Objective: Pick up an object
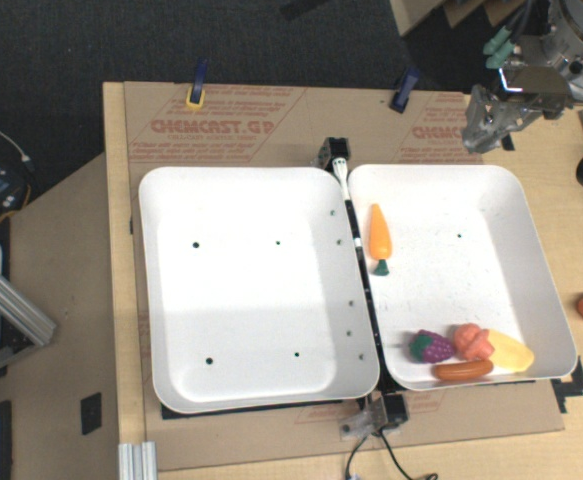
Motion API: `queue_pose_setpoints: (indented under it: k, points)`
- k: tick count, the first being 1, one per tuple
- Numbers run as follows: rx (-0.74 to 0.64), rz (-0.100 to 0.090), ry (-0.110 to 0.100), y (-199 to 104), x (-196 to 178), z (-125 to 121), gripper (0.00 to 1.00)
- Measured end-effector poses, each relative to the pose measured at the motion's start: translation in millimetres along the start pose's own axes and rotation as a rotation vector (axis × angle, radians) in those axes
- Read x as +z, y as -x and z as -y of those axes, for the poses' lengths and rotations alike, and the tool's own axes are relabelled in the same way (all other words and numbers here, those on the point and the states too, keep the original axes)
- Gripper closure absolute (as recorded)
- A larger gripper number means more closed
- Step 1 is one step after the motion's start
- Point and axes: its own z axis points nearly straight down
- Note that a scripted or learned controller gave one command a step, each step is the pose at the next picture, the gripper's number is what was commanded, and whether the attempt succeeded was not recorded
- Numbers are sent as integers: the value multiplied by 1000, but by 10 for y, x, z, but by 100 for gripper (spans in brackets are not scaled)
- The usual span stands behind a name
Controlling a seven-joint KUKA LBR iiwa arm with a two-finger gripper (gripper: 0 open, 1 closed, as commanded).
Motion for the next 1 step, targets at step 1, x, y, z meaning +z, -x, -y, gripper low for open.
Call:
queue_pose_setpoints:
  k: [1]
  points:
    - [6,1,-31,-84,1134,-329,100]
